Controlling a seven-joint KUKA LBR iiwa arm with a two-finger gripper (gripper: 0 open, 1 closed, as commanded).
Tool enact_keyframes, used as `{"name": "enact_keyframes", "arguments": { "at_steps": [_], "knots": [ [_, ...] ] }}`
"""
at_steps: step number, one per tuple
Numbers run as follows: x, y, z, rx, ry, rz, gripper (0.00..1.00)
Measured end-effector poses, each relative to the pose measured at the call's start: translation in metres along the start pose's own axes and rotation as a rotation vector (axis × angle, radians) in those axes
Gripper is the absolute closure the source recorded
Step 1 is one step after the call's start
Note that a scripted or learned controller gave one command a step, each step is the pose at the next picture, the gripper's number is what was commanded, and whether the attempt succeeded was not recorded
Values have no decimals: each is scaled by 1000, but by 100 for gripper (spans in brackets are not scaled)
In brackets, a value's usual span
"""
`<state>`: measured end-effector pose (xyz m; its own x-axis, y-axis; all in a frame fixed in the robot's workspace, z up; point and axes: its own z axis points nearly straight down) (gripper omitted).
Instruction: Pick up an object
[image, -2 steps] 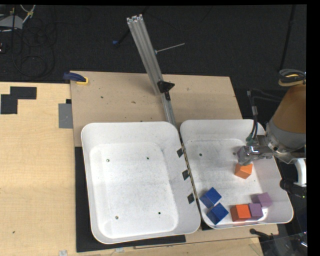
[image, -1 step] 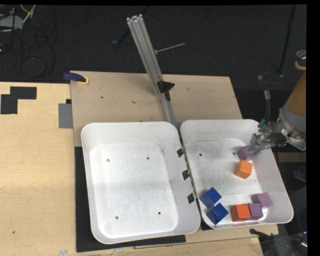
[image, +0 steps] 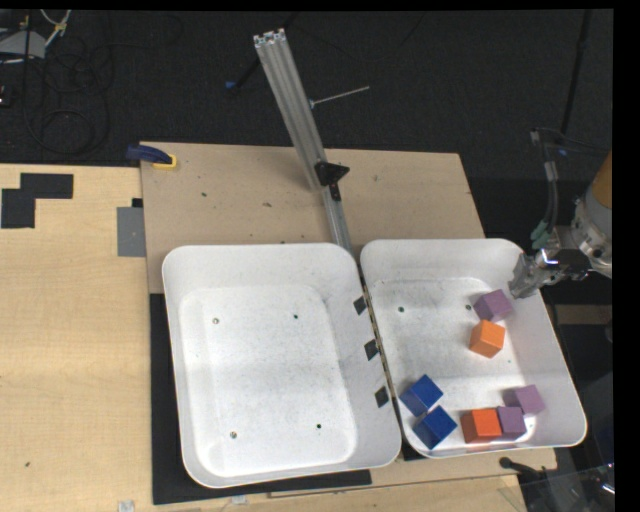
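Two bins lying side by side: left bin (image: 265, 365) showing bare floor, right bin (image: 440, 290) holding the blocks, mostly bunching along its near edge. Gripper (image: 527, 277) hovering at the right bin's far right rim, its opening not discernible, nothing visibly in it. Purple block (image: 492, 305) sitting just left of and below it, orange block (image: 487, 338) just beyond.

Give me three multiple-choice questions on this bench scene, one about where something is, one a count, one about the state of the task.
1. Where do the blocks lie?
A. left bin
B. right bin
C. bare bench

2. How many blue blocks are there?
A. one
B. two
C. four

3. Where is the gripper?
A. at the right bin's far right rim, by a purple block
B. over the left bin
C. over the clamp

Answers: 1 B, every block sits in the right bin. 2 B, two blue blocks lie near its front. 3 A, it sits just beside that block.
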<state>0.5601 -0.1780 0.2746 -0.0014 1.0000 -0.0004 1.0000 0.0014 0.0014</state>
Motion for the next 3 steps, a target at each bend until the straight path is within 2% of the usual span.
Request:
{"name": "enact_keyframes", "arguments": {
  "at_steps": [3],
  "knots": [
    [184, -12, 24, 6, 3, -4, 100]
  ]
}}
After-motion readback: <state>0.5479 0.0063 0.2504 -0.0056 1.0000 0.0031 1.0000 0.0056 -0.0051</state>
